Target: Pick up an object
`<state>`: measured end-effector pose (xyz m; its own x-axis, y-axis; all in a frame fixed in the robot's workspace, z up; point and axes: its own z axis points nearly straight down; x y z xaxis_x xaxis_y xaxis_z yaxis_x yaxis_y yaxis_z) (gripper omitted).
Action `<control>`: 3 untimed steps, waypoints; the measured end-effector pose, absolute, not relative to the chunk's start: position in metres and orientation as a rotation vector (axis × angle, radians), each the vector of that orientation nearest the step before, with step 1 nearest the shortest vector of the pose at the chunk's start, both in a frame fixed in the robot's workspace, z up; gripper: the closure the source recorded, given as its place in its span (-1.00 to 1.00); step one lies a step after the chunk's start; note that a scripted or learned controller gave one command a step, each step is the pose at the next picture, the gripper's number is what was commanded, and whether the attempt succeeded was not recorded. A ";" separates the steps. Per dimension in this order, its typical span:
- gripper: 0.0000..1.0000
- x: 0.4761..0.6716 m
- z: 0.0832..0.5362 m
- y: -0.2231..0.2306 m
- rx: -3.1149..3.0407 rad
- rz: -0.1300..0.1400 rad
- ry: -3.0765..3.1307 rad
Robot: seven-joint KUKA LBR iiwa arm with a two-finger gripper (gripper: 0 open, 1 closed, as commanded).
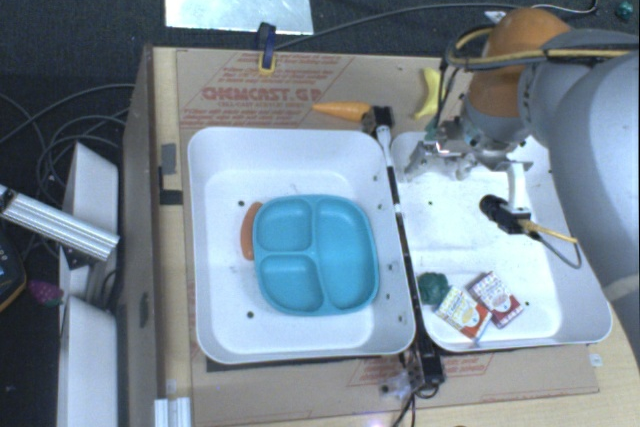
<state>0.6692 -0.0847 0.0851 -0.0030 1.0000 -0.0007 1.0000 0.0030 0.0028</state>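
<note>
The bench, covered with brown cardboard (300, 90), bears two white bins side by side. The gripper (436, 157) hangs over the far part of the right bin (575, 315); whether it is spread or closed I cannot tell. Near this bin's near edge lie a green lump (433, 287) and two small packets (480, 303), close together. The left bin (215, 215) holds a blue divided plate (315, 252), with an orange sausage (246, 230) just left of it. A carrot (340, 111) lies beyond the bins.

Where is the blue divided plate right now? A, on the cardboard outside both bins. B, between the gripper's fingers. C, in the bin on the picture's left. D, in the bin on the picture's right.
C: the blue plate lies flat inside the left-hand bin.
</note>
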 end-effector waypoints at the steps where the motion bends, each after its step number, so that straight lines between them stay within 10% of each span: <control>1: -1.00 0.669 0.085 -0.085 2.216 0.002 2.223; 3: -1.00 0.669 0.085 -0.088 2.218 0.002 2.222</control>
<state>0.6692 -0.0879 0.0852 -0.0020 1.0000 -0.0007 1.0000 0.0020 0.0027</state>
